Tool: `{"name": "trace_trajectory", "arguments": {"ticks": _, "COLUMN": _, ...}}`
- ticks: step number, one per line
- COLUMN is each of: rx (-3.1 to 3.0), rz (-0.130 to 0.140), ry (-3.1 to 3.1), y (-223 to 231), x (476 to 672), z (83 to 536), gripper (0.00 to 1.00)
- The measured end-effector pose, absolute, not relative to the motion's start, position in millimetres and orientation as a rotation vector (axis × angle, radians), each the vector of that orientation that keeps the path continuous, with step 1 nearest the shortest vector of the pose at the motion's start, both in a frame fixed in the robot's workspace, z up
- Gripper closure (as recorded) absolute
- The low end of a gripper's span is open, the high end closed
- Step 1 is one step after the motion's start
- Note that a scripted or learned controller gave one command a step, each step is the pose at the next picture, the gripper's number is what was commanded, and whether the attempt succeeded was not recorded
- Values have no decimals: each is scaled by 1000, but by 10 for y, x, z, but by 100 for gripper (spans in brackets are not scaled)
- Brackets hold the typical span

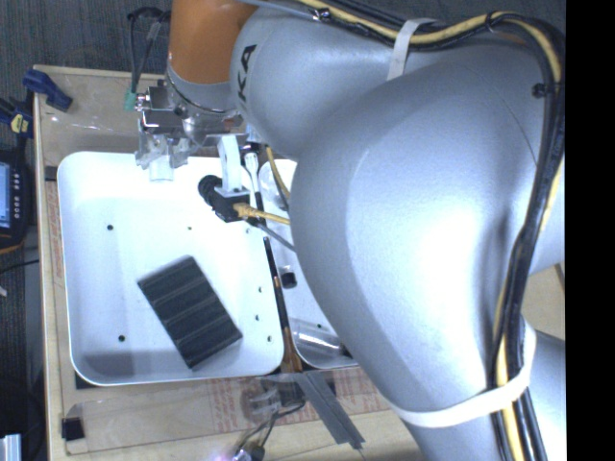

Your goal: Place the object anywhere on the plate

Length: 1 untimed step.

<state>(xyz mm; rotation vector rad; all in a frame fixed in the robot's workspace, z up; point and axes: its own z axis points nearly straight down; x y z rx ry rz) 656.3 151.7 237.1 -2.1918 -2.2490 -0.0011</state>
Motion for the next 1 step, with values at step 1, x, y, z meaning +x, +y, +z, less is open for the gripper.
{"name": "trace_trajectory", "arguments": {"ticks": 1, "rx": -2141, "rz": 6, "ry": -2295, "y": 1059, "x": 5758, "z": 953, "gripper": 100}}
